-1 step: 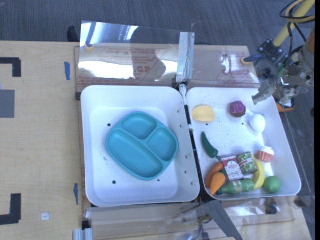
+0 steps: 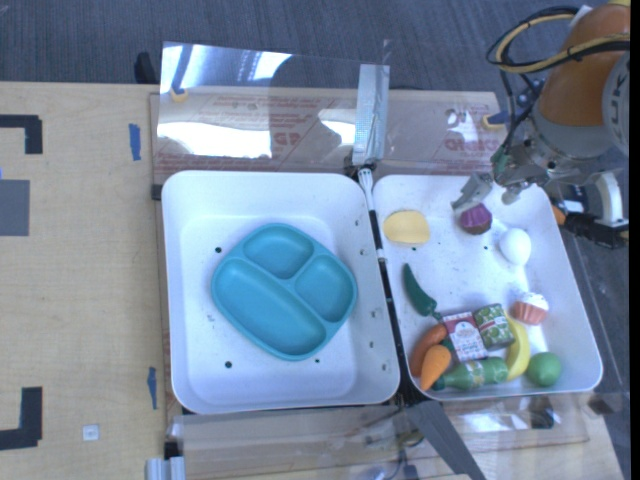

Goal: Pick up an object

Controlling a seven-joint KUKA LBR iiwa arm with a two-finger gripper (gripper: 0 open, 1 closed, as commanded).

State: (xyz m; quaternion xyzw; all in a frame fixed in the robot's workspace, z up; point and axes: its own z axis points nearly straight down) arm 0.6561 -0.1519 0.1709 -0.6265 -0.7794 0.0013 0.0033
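1. We are at the far end of the right bin [image 2: 585, 313], where the gripper [image 2: 488, 194] hangs just above a small purple piece [image 2: 476, 218]. We take that piece as our target.
2. The jaws look spread, one grey finger [image 2: 470, 194] slanting down to the piece's left and the other nearer the arm [image 2: 585, 78]. Nothing sits between them that we can see, so we do not count the purple piece as held.
3. We should centre the fingers over the piece before closing. At present the left finger seems to touch or overlap its upper edge, and a lopsided squeeze could flick it away.
4. We should come down straight and low enough that the pads meet its widest part. It looks rounded and may slip.
5. We mind the neighbours: the white egg [image 2: 516, 246] lies just beside it on the right, the yellow piece [image 2: 406, 227] near on the left. The bin wall is close behind.
6. We close gently, then lift a little and check the piece rises with us.
7. The blue plate [image 2: 285, 290] in the left bin [image 2: 190, 368] is well apart and no concern.
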